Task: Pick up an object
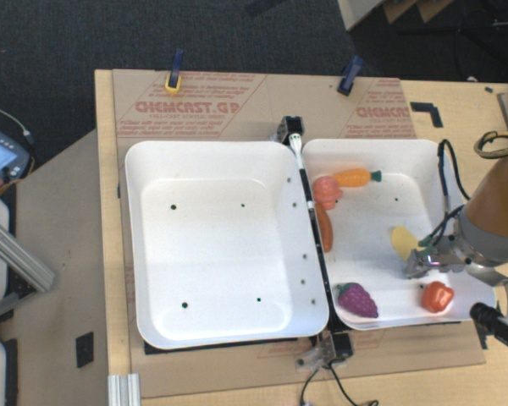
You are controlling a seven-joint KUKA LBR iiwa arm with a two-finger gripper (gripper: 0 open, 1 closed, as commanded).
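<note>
Just beside the jaws lies a yellow object.

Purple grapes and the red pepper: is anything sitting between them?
No. In the camera view, just bare white bin floor lies between the purple grapes and red pepper.

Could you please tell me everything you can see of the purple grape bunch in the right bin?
The purple grape bunch looks like a small toy of moulded plastic, its surface bumpy with rounded grapes, wider at its upper left and tapering toward its lower right. It lies flat on the floor of the right bin, in the corner near the front rim and the divider between the bins. Nothing appears to touch it; the red tomato-like toy lies apart to its right, and the tool is well clear of it.
</note>
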